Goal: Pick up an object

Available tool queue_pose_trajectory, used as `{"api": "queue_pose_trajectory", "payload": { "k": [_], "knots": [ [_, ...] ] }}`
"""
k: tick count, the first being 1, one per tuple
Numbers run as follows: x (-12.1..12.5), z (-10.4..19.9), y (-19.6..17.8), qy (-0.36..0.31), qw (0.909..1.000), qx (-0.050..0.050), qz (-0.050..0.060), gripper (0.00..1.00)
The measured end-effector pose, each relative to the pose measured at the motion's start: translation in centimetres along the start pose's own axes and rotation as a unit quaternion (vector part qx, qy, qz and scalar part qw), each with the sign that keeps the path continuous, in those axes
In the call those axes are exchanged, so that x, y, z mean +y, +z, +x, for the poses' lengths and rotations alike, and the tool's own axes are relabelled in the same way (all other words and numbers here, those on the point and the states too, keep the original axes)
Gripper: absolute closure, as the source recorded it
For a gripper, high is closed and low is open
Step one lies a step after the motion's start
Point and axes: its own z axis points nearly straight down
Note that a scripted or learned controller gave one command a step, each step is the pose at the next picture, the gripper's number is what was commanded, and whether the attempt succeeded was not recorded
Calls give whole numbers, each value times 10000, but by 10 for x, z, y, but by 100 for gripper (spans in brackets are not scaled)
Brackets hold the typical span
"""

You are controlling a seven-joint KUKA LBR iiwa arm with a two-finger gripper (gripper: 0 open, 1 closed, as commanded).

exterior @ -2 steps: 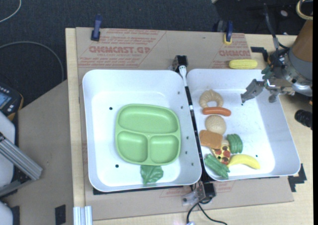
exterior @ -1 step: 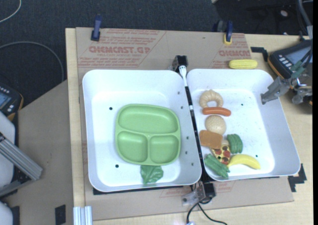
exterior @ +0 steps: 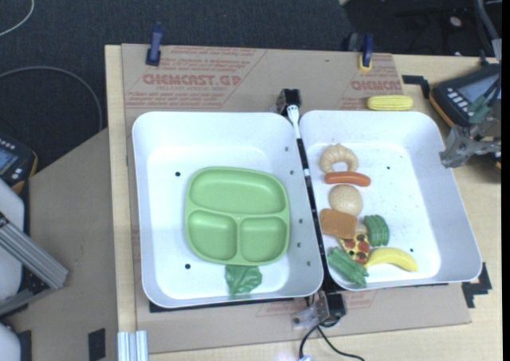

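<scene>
The right bin [exterior: 414, 132] holds several toy foods. A croissant [exterior: 339, 157] lies above a red sausage [exterior: 347, 179], with a tan bun [exterior: 345, 196] and a piece of toast [exterior: 338, 223] below them. Lower still are a green pepper [exterior: 376, 229], a pizza slice [exterior: 360, 247], a banana [exterior: 392, 259] and a leafy green piece [exterior: 347, 266]. My gripper [exterior: 456, 152] hangs at the right bin's right rim, grey and partly cut off by the view's edge, apart from all the food.
In the left bin [exterior: 159, 152] sit a green divided plate [exterior: 237, 215] and a lettuce leaf [exterior: 243, 279] near its front wall. A yellow corn cob [exterior: 390, 102] lies on the board behind the right bin. A dark device [exterior: 462, 96] stands at the far right.
</scene>
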Motion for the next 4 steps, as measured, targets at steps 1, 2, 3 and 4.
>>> {"api": "queue_pose_trajectory", "payload": {
  "k": [1, 2, 3, 4],
  "knots": [
    [-7, -7, 259, 18, 9999, 31, 110, 100],
    [0, -2, 293, 23, 10000, -6, -23, 100],
    [67, 77, 192, -49, 10000, 23, -57, 100],
    [50, 160, 198, -37, 10000, 36, 42, 100]
  ]
}}
